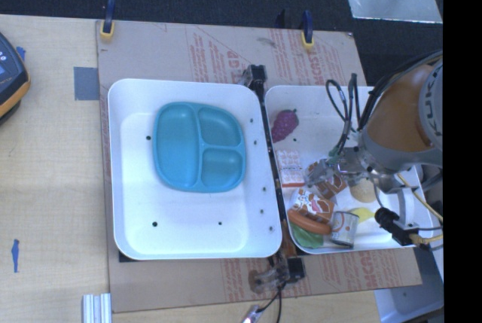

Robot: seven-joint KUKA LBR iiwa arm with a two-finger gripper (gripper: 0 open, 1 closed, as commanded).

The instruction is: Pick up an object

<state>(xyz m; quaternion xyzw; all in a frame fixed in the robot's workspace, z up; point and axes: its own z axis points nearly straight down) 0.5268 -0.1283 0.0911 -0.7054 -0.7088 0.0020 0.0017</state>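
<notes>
Glossy hot dog (309,221) lies below the hand (329,172), whose grip I cannot tell.

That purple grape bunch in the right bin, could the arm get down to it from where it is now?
Probably yes. The purple grape bunch lies alone at the far end of the right bin, with nothing on top of it, apart from the clutter where the tool now sits.
</notes>
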